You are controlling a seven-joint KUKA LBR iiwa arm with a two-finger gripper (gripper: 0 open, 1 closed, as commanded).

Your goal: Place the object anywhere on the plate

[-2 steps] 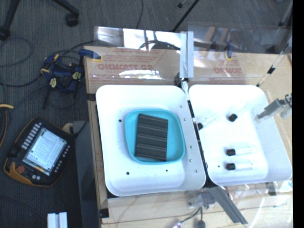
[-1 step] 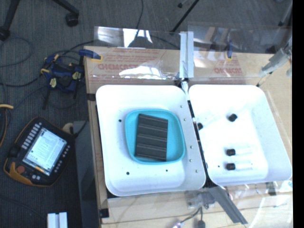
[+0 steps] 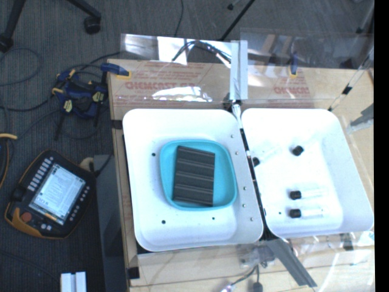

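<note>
A light blue plate [image 3: 226, 181] sits in the middle of the left white bin [image 3: 140, 163]. On it lies a dark grey ribbed rectangular block [image 3: 194, 175], flat and roughly centred, its long side running front to back. Neither the arm nor its gripper appears over the bins.
The right white bin [image 3: 340, 163] holds three small black-capped white items: one [image 3: 296, 151] towards the back, two [image 3: 295, 194] [image 3: 295, 213] near the front. A clear panel [image 3: 238, 69] rises behind the bins. A teach pendant [image 3: 51, 192] and blue clamps [image 3: 82, 93] lie on the floor at left.
</note>
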